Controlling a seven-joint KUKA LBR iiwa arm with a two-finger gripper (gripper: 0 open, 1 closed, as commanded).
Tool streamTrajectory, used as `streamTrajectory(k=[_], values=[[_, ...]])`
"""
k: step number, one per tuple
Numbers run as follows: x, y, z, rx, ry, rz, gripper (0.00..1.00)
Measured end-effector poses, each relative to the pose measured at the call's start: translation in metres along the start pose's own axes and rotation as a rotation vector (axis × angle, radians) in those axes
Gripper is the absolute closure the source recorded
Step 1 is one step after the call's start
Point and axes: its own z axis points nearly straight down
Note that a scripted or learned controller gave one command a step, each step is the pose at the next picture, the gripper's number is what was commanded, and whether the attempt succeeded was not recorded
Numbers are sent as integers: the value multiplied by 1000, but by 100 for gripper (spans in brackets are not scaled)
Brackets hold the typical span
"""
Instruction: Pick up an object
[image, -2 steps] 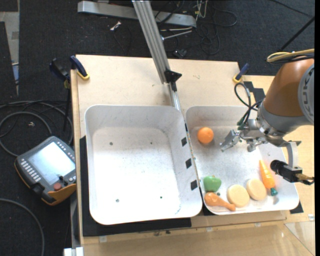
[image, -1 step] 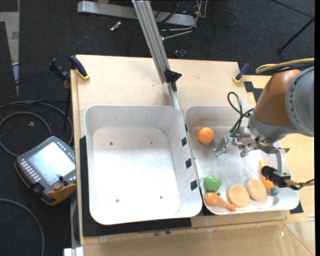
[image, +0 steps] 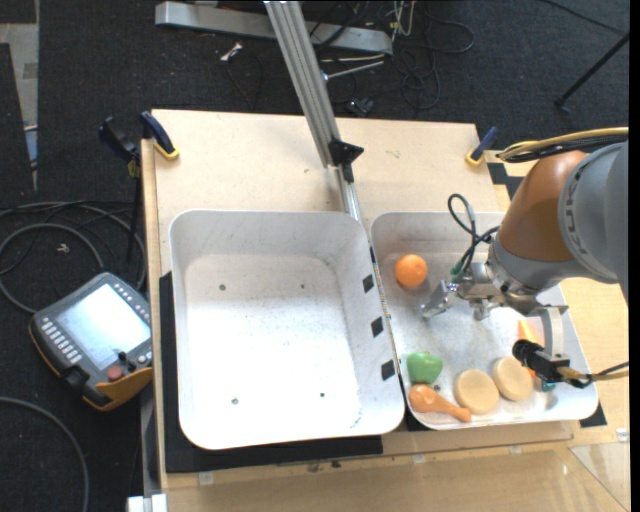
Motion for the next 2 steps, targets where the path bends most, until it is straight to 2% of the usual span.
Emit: streamTrajectory(k=[1, 2], values=[[0, 1, -11, -3, 0, 1, 100], [5, 9, -59, -7, -1, -4, 100]])
